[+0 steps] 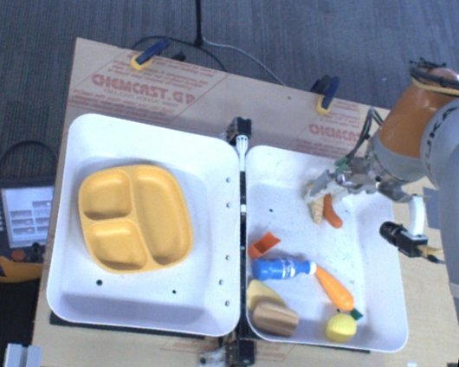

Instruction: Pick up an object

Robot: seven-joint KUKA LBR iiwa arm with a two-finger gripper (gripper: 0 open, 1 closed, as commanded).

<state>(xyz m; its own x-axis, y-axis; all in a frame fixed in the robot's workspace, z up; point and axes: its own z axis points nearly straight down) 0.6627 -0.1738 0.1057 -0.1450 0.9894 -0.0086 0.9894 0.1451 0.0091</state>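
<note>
Right white shallow plastic bin [389, 277]: pincer [327, 189] over small orange-and-tan piece [328, 210], finger state cannot be told; blue bottle [280, 269], tapered orange carrot [334, 288], yellow round lemon [341, 327], tan wooden wedge [272, 315]. Left bin [63, 281]: glossy yellow three-compartment plate [134, 217].

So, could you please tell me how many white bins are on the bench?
2. The left bin holds a yellow tray; the right bin holds the small items, with the end effector over its far end.
</note>
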